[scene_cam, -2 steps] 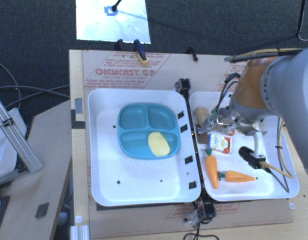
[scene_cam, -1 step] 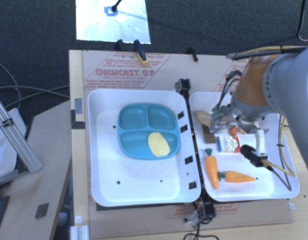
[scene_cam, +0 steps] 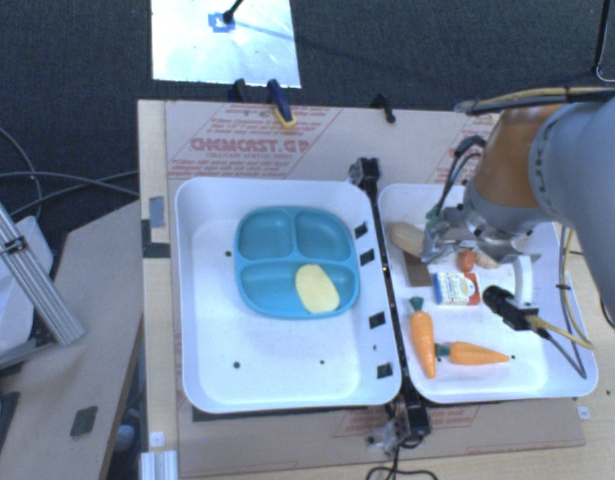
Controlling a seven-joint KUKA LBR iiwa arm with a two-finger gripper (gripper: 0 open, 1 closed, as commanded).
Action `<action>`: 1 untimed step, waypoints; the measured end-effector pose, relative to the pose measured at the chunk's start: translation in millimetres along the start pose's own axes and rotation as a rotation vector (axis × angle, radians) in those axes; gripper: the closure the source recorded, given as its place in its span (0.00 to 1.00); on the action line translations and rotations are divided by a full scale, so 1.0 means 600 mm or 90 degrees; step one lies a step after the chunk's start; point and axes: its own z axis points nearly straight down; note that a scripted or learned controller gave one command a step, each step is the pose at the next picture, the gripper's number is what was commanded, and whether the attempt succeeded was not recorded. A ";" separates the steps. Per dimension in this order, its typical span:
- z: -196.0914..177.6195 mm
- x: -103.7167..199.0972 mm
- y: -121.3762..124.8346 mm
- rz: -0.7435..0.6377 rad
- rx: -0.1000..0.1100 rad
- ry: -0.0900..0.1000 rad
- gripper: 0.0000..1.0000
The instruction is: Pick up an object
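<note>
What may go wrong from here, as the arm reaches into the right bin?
The tool hangs above a crowded spot: a beige object, a small packet and an orange-red piece lie close together, so it may shove them, not grip one. The left carrot lies very close to the right carrot; taking one might drag both.

— The bin under the gripper?
— Smooth white plastic, faintly glossy, same as the neighbouring bin.
— And the carrot just in front of the gripper?
— Orange plastic, slick. The blue plate in the neighbouring bin is smooth plastic too, more matt.
— Beneath the bins?
— A pale matt board, printed red. Beyond it lies dark, rough carpet.
</note>
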 end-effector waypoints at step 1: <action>-0.018 0.000 0.002 -0.002 -0.001 0.000 1.00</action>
